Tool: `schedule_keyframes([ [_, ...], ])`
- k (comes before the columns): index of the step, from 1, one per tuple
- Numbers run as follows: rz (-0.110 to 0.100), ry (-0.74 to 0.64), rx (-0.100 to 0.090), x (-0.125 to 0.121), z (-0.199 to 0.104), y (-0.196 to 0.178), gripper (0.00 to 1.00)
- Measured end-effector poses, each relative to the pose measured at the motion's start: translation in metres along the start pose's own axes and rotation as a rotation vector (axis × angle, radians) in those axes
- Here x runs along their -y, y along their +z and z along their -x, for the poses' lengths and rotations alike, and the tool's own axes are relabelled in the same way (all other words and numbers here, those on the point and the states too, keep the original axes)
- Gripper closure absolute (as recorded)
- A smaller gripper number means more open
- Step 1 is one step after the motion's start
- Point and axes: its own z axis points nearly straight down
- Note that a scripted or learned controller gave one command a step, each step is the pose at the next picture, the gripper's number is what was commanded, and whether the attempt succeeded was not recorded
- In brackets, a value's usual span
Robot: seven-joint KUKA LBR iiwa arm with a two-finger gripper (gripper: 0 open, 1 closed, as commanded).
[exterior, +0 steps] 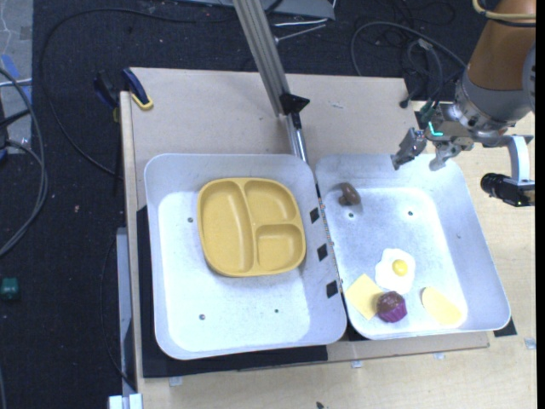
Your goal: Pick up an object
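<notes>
The arm point(502, 49) entered at the upper right of the frame, its orange band near the top edge. Its claw point(423, 152) hung over the upper right corner of the right bin point(477, 254), above the rim, well apart from everything lying in that bin. The two fingers stood spread, with nothing between them: the claw was released.

The right bin held five things. A small brown lump point(348, 195) lay near its upper left corner, close to the seam between the bins. Lower down, toward the bottom of the frame, a fried egg point(397, 268) lay with its yolk up. Just below and left of it sat a yellow wedge point(364, 296), and touching that, a purple ball point(392, 307). A second yellow piece point(442, 305) lay near the lower right corner, apart from the ball.

The left bin point(170, 313) filled the middle of the frame and held a yellow tray point(252, 227) with three compartments, lying flat in its upper half.

Both bins rested on the tabletop point(213, 109). A grey pole point(260, 37) slanted down from the top of the frame to the gap between the bins.
</notes>
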Motion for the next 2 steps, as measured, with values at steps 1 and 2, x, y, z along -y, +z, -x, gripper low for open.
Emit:
schedule_keyframes([
  [1,0.003,0.000,0.000,-0.001,0.000,-0.001,0.00],
  [2,-0.002,-0.002,0.000,-0.007,-0.008,0.052,0.00],
])
